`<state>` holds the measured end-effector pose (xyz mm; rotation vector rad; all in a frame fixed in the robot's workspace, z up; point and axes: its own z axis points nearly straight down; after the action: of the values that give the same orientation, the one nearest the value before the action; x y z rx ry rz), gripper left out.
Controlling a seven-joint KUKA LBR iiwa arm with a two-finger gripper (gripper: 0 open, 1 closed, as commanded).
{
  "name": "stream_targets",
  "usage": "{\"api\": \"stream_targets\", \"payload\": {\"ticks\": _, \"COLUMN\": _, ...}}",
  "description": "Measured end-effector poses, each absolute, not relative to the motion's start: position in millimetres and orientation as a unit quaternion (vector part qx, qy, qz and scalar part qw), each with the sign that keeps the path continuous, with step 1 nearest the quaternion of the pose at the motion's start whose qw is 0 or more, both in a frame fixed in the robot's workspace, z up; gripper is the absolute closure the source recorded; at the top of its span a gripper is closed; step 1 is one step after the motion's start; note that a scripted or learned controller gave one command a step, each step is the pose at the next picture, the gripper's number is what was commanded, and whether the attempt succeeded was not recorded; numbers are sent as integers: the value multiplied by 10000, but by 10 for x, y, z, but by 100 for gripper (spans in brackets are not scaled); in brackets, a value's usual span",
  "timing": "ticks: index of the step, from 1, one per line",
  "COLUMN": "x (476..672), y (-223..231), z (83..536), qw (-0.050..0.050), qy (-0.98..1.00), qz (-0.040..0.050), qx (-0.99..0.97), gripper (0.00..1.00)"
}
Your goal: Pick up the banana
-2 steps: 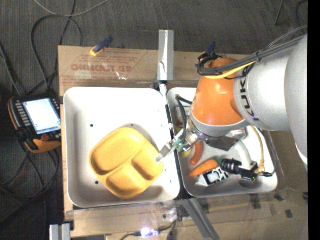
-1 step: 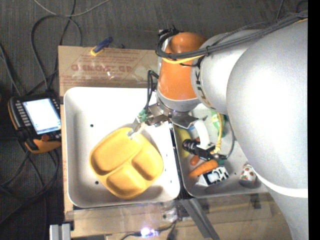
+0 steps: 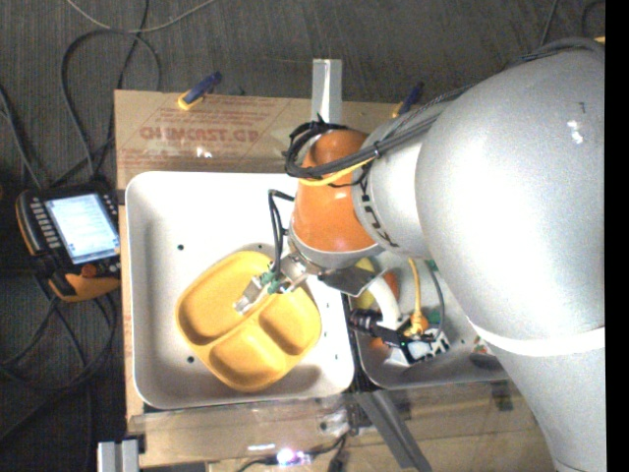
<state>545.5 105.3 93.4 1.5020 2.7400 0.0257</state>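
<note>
My gripper (image 3: 257,291) reaches down into the left white bin (image 3: 157,214) and hovers over, or touches, the middle ridge of a yellow divided dish (image 3: 231,337). Nothing shows between its tips. Under the wrist, a small yellow patch (image 3: 367,265) and an orange patch (image 3: 389,285) peek out of the right bin (image 3: 393,377). I cannot tell whether the yellow patch is the banana. The big grey arm with its orange band (image 3: 329,209) hides most of the right bin.
The yellow dish lies in the front half of the left bin, with bare white floor behind and to its left. A cardboard sheet (image 3: 197,131) with a blue clamp (image 3: 200,88) lies beyond the bins. A teach pendant (image 3: 74,229) sits off the bench at left.
</note>
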Motion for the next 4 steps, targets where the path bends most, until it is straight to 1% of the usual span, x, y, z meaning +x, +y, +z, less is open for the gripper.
{"api": "stream_targets", "payload": {"ticks": 1, "x": 6153, "y": 1473, "z": 907, "qw": 18, "qy": 7760, "qz": -2, "qx": 6307, "gripper": 0}}
{"api": "stream_targets", "payload": {"ticks": 2, "x": 6188, "y": 1410, "z": 1019, "qw": 109, "qy": 7750, "qz": -3, "qx": 6319, "gripper": 100}}
{"api": "stream_targets", "payload": {"ticks": 3, "x": 6094, "y": 1670, "z": 2211, "qw": 22, "qy": 7565, "qz": -31, "qx": 6539, "gripper": 100}}
{"api": "stream_targets", "payload": {"ticks": 4, "x": 6170, "y": 1714, "z": 2375, "qw": 8, "qy": 5905, "qz": -52, "qx": 8070, "gripper": 100}}
